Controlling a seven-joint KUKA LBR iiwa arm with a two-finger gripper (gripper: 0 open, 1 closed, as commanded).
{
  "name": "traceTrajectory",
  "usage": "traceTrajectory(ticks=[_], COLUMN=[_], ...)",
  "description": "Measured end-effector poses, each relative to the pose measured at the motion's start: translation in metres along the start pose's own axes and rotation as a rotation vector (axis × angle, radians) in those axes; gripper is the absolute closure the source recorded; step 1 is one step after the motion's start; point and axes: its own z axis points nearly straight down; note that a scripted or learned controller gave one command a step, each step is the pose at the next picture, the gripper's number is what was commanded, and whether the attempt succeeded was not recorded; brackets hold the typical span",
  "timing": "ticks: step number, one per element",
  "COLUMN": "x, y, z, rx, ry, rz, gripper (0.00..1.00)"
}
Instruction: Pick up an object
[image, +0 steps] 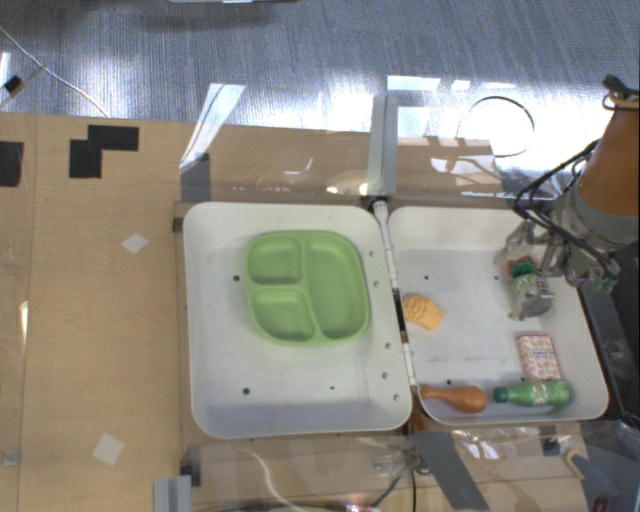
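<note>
camera view: gripper (531, 292) state unclear, pink box (537, 356) just below it.

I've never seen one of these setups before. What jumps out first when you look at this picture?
The bright green divided plate grabs the eye, lying alone in the middle of the left bin. In the right bin, the gripper hangs over the upper right part, while small things sit scattered below: a yellow-orange lump near the left wall, a small pink box, and a green bottle beside a brown, drumstick-shaped piece along the front edge.
</note>
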Motion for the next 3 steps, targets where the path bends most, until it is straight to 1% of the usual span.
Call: traceTrajectory(ticks=[1, 2, 3], x=[-0.031, -0.075, -0.079], y=[-0.035, 0.022, 0.022], z=[0.098, 0.099, 0.084], rx=[0.003, -0.001, 0.0], ry=[-0.008, 0.0, -0.014], rz=[0.084, 0.341, 0.333], gripper=[0.0, 0.0, 1.0])
